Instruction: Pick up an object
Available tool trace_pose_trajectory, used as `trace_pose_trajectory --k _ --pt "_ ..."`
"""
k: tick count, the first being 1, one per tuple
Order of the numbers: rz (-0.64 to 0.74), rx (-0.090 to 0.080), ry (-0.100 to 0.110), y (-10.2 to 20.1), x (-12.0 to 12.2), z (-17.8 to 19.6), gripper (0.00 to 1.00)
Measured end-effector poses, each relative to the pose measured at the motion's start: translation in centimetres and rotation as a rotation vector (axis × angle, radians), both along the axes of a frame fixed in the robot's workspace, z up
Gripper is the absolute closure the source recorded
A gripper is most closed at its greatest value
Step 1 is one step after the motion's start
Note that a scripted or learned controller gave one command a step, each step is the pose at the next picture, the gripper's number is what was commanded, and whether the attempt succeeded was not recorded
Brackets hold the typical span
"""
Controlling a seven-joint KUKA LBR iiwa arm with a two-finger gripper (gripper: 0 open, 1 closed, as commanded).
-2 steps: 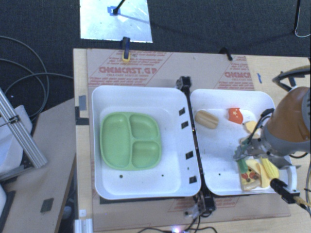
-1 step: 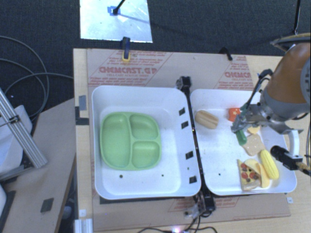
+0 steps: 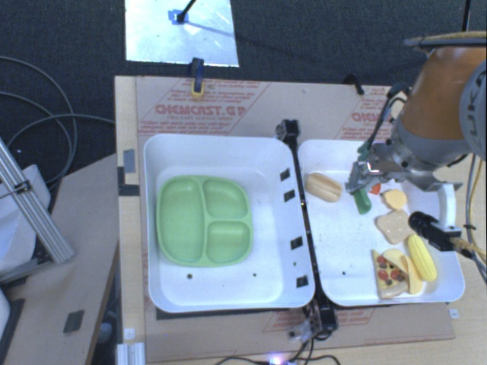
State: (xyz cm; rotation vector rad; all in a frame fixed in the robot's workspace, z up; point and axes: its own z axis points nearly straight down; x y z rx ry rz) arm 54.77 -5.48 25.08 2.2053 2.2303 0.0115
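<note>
The grey arm (image 3: 445, 105) reaches in from the right, claw (image 3: 361, 179) lowered.

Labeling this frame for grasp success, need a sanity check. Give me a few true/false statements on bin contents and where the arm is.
1. The green divided plate lies in the left bin. True.
2. The corn cob lies in the left bin. False: it lies in the right bin, near its right wall.
3. The gripper is over the right bin, near a small green item. True.
4. The pizza slice sits on the green divided plate. False: it lies on the right bin's floor, beside the corn cob.
5. The bread roll lies in the right bin near the divider between bins. True.
</note>
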Motion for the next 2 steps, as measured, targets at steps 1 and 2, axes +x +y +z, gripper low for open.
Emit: trace_pose_trajectory --k 1,2 --pt "-0.011 -0.003 0.006 -4.1 5.8 -8.7 1.00" --pt "-0.014 0.002 0.021 -4.0 -5.1 -14.1 1.00"
